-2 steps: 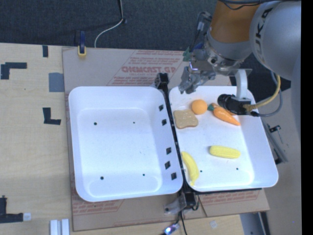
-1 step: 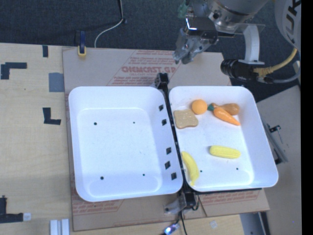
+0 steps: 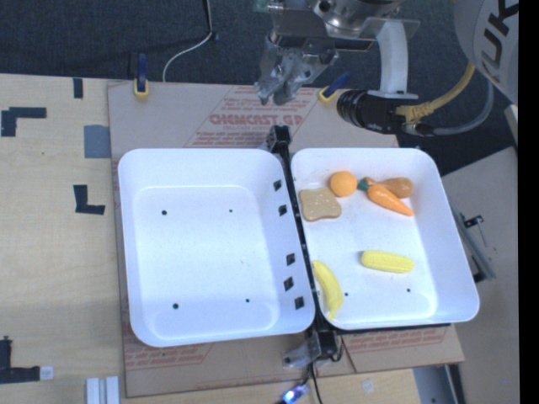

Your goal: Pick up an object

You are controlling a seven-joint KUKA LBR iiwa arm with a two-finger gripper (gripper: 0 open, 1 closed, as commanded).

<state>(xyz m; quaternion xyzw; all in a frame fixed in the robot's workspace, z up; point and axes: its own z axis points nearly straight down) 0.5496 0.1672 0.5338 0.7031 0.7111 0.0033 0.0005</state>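
Gripper [image 3: 278, 93] positioned above the bench, beyond the bins' far edge; finger state could not be determined.

The right bin [image 3: 438, 225] contained a toast slice [image 3: 319, 204], orange ball [image 3: 342, 183], carrot [image 3: 389, 198], corn cob [image 3: 387, 262] and banana [image 3: 328, 286]. The left bin [image 3: 202, 251] adjoined it. No item obstructed another.

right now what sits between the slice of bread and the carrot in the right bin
In the camera view, a small orange ball lies between the bread slice and the carrot, at the far end of the right bin.
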